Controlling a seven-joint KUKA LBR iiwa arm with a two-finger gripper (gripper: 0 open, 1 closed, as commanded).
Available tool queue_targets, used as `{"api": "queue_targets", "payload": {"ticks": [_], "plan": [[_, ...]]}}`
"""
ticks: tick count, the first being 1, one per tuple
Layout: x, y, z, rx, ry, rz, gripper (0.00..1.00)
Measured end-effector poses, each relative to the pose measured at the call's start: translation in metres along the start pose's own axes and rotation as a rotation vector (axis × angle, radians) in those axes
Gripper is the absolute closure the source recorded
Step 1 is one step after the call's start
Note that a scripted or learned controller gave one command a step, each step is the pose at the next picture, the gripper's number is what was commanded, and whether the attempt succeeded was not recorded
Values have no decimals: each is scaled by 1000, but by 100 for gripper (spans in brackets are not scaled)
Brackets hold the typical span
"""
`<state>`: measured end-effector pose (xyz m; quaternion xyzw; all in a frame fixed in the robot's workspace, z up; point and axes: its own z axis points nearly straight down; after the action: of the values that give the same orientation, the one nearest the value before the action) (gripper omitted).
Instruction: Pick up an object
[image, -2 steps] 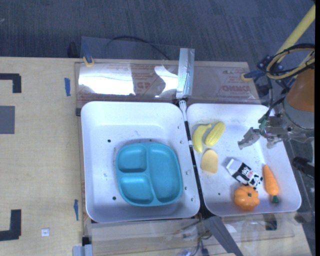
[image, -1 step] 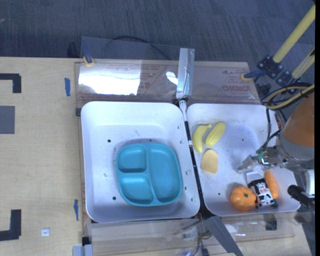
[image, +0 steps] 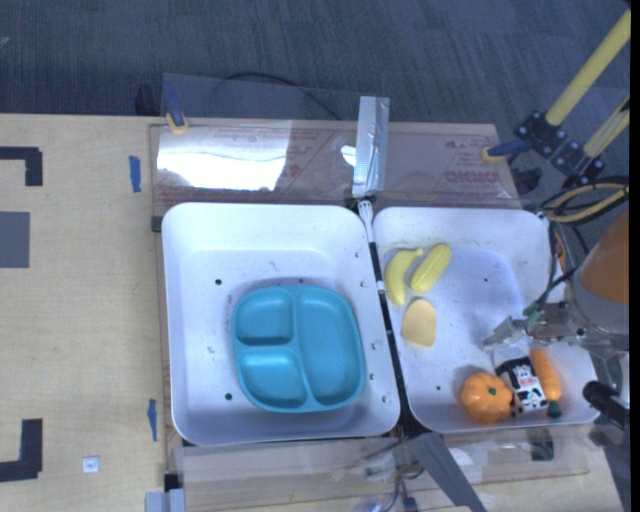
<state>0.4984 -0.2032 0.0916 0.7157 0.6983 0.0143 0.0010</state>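
The gripper (image: 515, 330) hovers at the right bin's (image: 470, 225) four o'clock, above the toys; whether it is clenched I cannot tell. Nothing is grasped. Next: descend onto the carrot (image: 546, 372), just toward five o'clock.

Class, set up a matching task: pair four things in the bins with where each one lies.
Things:
1. tray
2. corn
3. pumpkin
4. claw

Places:
A. right bin, near front edge
B. left bin
C. right bin, far left part, beside the banana
D. right bin, near its right side, above the carrot

Pairs: 1-B, 2-C, 3-A, 4-D
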Motion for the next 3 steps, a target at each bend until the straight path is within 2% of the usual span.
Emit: {"api": "queue_targets", "payload": {"ticks": [1,2,3], "plan": [[-6,-1,-6,-1,-15,7,100],[5,34,-115,16,-20,-76,100],[47,58,-120,23,-15,-466,100]]}}
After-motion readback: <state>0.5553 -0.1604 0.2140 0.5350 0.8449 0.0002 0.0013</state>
